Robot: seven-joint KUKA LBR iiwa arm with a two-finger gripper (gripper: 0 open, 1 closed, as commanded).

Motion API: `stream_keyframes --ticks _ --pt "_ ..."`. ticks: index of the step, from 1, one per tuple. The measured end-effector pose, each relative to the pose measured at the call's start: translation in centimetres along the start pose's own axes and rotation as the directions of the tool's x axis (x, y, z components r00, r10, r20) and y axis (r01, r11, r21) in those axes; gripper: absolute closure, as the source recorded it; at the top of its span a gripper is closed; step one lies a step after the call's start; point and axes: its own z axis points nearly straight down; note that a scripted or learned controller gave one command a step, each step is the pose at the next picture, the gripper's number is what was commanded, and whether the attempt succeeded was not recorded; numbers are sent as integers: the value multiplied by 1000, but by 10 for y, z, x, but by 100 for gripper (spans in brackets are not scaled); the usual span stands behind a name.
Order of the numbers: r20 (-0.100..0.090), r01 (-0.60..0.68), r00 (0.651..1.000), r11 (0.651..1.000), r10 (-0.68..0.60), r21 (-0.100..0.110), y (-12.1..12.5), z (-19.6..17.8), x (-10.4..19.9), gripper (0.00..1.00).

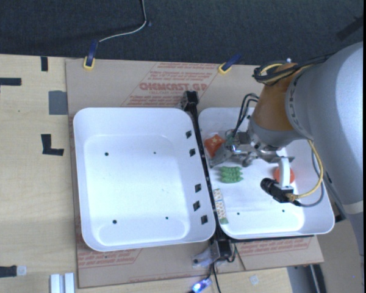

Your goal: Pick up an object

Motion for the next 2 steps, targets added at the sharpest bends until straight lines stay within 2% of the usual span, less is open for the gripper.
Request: stream_keyframes --ticks 1,2 --pt "0 -1 1000 1000 1 0 0 -11 -1 100" --pt "-4 6 1000 1000 -6 -8 -15 -106 69 100"
